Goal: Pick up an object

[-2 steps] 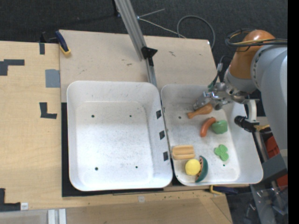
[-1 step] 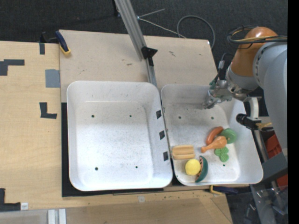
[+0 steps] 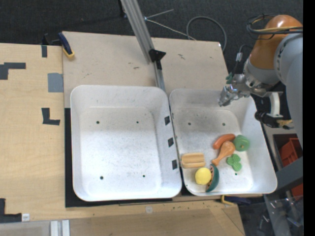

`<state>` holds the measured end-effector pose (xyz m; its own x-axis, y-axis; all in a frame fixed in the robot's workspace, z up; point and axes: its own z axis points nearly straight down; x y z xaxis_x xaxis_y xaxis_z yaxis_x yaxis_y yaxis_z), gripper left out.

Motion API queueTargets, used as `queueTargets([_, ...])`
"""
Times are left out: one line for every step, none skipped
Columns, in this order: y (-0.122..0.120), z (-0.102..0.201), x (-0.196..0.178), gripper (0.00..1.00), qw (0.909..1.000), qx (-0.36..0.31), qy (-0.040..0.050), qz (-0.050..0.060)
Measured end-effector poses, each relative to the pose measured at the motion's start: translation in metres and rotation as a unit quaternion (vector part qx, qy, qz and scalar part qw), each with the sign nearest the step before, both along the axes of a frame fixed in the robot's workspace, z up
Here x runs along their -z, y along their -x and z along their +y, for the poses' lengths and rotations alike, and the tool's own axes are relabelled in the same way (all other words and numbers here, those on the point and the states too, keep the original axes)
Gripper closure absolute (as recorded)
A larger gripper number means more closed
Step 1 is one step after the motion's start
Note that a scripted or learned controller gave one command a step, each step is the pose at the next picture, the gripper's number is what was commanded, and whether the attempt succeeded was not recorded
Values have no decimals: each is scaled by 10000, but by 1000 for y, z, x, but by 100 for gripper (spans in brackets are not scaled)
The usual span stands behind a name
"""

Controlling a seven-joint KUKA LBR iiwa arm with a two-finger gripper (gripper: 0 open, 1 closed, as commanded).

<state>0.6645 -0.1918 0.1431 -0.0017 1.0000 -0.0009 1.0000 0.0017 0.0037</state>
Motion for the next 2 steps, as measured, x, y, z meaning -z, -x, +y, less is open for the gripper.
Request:
queueTargets([-3, 3, -64, 100, 10000, -3, 6, -13])
queueTargets([-4, 3, -83, 100, 10000, 2, -2, 12])
